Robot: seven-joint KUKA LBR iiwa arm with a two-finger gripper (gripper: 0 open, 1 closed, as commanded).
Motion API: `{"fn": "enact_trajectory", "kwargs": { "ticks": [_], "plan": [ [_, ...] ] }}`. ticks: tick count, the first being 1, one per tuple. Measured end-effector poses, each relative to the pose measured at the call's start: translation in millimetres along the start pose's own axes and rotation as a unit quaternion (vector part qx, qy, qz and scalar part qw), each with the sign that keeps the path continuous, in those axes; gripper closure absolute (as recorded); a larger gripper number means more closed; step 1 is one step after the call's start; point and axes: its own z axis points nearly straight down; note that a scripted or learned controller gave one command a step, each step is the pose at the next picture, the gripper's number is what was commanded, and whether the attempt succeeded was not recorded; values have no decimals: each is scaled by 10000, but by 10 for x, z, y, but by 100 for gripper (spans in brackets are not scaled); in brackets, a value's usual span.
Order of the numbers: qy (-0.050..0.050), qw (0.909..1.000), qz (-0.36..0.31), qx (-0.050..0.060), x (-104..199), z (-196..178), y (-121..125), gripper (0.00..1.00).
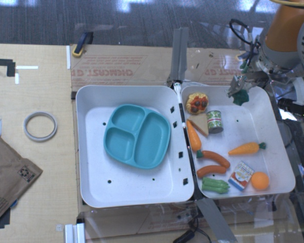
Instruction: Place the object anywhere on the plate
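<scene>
Hovering over the right bin's [278, 135] far corner, the gripper [239, 92] pinches something dark green [240, 98]; can [214, 121] and carrots [247, 148] clutter below, teal plate [137, 135] sits left.

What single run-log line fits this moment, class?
claw: over right bin's far edge | plate: bare, left bin | can, carrots: right bin | placing: not done

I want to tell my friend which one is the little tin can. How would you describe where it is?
Look in the right-hand white bin, the one full of toy food. Near its upper middle stands a small tin can beside a slice of bread. It is the only upright cylinder, with a green label and silver top.
</scene>
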Motion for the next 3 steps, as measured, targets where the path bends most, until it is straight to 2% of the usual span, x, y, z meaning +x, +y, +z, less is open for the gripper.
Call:
{"fn": "enact_trajectory", "kwargs": {
  "ticks": [1,2,3],
  "plan": [
    [9,9995,327,8,764,154,-238,100],
    [9,10000,19,10,1620,151,-460,100],
    [2,9956,937,12,2284,81,-363,100]
  ]
}}
